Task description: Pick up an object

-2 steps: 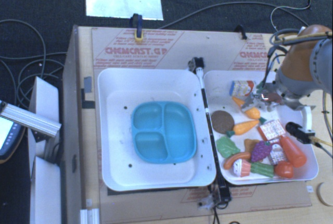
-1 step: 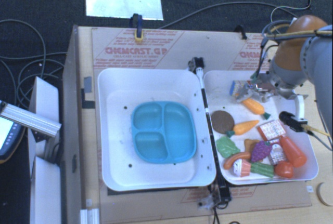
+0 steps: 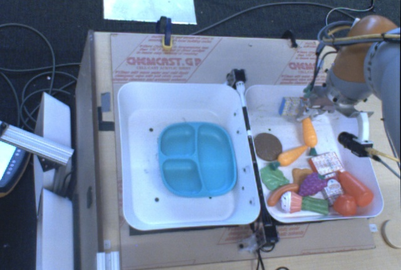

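The right bin point(image 3: 263, 99) holds several toy foods: an orange carrot point(image 3: 309, 131), a brown round disc point(image 3: 268, 146), a second orange piece point(image 3: 293, 154), a green pepper point(image 3: 273, 176), purple grapes point(image 3: 311, 184), a small printed carton point(image 3: 324, 164) and a red bottle point(image 3: 356, 189). My gripper point(image 3: 296, 109) hangs low over the far part of this bin. It is just above and left of the upright carrot. The grey arm with its orange band point(image 3: 369, 27) reaches in from the right.
In the left bin point(image 3: 135, 112) lies a blue divided plate point(image 3: 197, 159). A metal clamp point(image 3: 237, 78) sits where the bins meet at the back. Cables run behind the bench. A black part point(image 3: 352, 143) juts over the right bin's right side.
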Robot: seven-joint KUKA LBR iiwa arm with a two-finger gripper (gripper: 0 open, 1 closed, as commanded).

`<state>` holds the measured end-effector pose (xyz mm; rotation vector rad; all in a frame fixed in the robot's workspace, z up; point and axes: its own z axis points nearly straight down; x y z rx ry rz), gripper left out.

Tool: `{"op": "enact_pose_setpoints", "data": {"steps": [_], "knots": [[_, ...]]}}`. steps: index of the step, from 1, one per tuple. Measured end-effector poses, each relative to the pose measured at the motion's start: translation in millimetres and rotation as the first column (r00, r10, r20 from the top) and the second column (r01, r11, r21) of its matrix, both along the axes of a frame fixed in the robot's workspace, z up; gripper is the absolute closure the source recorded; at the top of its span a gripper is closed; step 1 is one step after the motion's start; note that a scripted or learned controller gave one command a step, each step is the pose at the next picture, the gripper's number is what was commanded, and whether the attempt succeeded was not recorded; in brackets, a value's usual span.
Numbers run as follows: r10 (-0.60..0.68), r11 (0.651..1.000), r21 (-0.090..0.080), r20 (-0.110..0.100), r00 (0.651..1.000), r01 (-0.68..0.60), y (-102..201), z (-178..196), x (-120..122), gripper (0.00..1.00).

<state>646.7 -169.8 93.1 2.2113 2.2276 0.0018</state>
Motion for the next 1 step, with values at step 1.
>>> {"op": "enact_pose_setpoints", "data": {"steps": [1], "knots": [[-0.004,1.000,0.001,0.000,1.000,0.004,87.6,96.8,1.9,1.00]]}}
